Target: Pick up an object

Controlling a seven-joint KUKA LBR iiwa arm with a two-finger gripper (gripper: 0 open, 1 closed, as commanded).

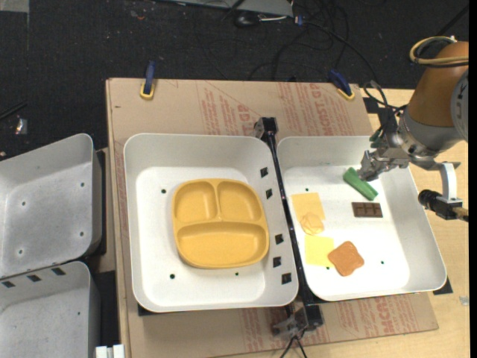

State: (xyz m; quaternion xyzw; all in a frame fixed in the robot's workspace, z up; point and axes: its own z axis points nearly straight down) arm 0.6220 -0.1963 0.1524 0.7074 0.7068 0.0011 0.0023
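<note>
The tool (370, 168) sits low in the right bin (417, 274), at the upper end of a green bar (360, 184); whether it grips the bar, I cannot tell. Nearby lie a brown tile (367, 210), 2 yellow slices (308, 211) and an orange piece (346, 258). The left bin (149, 289) holds a yellow divided tray (220, 224).

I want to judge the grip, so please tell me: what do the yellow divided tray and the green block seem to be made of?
The yellow divided tray looks like moulded plastic, smooth with a soft sheen and rounded compartment ridges. The green block, at the gripper, looks like matte plastic or painted wood: flat, even colour, straight edges; the view cannot settle which.
</note>
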